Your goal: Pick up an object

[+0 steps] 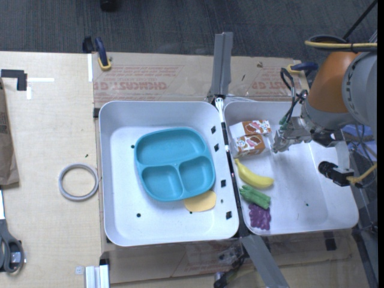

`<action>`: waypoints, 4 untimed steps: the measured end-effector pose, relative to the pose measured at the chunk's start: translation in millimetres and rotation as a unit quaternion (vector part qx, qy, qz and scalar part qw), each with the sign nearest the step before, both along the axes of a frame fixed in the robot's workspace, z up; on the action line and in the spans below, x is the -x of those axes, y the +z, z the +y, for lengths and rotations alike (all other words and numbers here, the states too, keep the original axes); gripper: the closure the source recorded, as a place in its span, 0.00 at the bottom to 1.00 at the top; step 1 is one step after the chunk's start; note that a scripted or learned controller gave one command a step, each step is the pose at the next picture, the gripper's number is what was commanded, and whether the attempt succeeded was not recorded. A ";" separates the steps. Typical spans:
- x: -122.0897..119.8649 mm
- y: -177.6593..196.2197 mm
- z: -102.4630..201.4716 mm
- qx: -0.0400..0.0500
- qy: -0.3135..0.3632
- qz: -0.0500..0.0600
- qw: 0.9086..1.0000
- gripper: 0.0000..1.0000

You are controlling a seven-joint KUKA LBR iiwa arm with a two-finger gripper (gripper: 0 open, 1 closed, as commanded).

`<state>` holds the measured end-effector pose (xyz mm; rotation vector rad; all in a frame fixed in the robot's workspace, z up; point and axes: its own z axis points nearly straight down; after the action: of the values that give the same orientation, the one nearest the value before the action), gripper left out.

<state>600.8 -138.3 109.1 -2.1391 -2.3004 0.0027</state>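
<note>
Two white bins side by side; taking the left bin [114,179] as landmark. In it: 1 blue tray [174,164] w/ three compartments, sitting mid-bin, and 1 yellow chip [201,202] poking out from under the tray's lower right corner.

Right bin [312,203] touches the left bin along a shared edge. Near that edge it holds 4 items in a rough column: 1 snack box [251,138] (red-and-white print, orange sides) at the top, 1 banana [252,176] just below it, 1 green pod [255,195] under the banana, 1 bunch of purple grapes [259,217] lowest, touching the pod.

Gripper [281,141] is in the right bin, just right of the box, approx level w/ it. Nothing visible between the fingers; can't tell whether they are spread or closed (too small and dark).

Left of the left bin, on the bench: 1 grey ring [78,181], well apart. Scissors [11,251] at the far lower left edge.
</note>
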 end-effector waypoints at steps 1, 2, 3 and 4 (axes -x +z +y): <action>-1.3 -9.3 2.9 0.000 0.046 0.000 0.999 1.00; -0.6 -7.7 -4.7 0.005 0.042 -0.002 0.999 0.00; -43.4 -8.1 6.2 0.014 0.021 -0.004 1.000 0.00; -45.2 76.8 1.8 0.001 0.044 -0.001 0.999 0.00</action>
<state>646.0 -136.5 186.0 -2.0373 -2.3946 0.0019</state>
